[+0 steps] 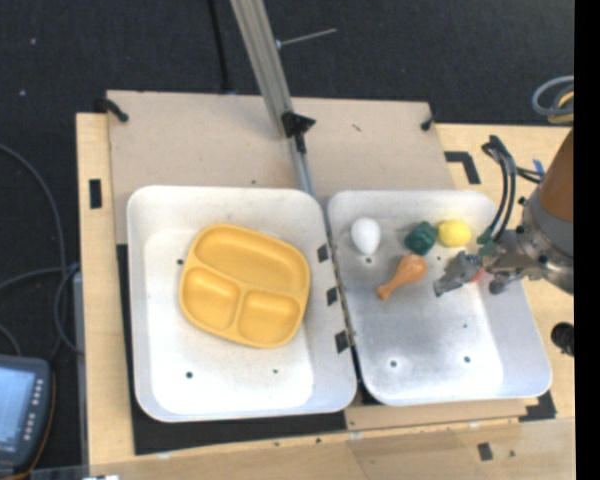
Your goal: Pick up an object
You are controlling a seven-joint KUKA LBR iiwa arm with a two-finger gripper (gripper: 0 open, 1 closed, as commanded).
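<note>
In the right bin lie a white egg-shaped object, a dark green object, a yellow lemon-like object and an orange drumstick-shaped toy. My gripper reaches in from the right and hovers over the bin's upper right part, just right of the orange toy and below the yellow object. Its grey fingers are small and blurred.
The left bin holds a yellow divided plate. A metal post rises slantwise behind the bins. Cables hang near the arm at the right. The lower half of the right bin is bare.
</note>
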